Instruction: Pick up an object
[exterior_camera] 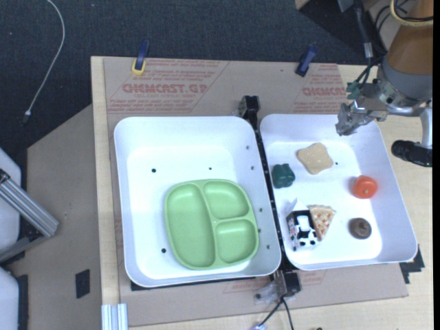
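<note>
The right bin (392, 246) holds a tan bread slice (315, 158), a dark green piece (282, 176), an orange ball (364, 186), a pizza slice (322, 220), a brown donut (359, 228) and a black-and-white cow toy (302, 229). The cow touches the pizza; the others lie apart with bare white floor between them. The claw (349, 124) hangs over the bin's far rim, away from every item; whether it is clenched cannot be told. The left bin (137, 157) carries a green divided plate (210, 223). The cardboard (206, 88) on the counter reads "CHEMCAST".
</note>
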You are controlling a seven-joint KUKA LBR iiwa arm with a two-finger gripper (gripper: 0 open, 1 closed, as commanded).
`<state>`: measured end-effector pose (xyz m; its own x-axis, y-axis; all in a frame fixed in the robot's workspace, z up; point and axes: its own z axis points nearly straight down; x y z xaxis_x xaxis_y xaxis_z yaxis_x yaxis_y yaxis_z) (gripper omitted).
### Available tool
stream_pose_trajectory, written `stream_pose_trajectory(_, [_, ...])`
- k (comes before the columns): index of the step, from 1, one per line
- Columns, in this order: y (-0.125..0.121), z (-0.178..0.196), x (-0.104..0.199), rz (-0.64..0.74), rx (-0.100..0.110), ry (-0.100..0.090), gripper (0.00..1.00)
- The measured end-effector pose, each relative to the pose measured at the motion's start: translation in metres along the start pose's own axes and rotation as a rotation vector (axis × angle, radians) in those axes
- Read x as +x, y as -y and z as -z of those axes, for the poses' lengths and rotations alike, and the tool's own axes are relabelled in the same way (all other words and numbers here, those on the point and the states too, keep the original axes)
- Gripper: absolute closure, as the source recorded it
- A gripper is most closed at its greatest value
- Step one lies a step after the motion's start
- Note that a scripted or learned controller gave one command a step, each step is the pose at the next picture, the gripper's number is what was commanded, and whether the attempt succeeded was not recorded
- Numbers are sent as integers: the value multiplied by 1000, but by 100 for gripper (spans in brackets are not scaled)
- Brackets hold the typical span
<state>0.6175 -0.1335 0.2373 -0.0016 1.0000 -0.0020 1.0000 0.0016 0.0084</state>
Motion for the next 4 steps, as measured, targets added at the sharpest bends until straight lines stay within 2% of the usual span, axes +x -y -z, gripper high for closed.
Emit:
stream_pose_trajectory(1, [-1,-1,0,-1,6,-1,100])
stream_pose_trajectory(2, [7,-6,49,3,10,-4,100])
stream_pose_trajectory(3, [-1,-3,95,4,6,-4,100])
stream_pose_trajectory(4, [-10,-2,156,5,6,-4,100])
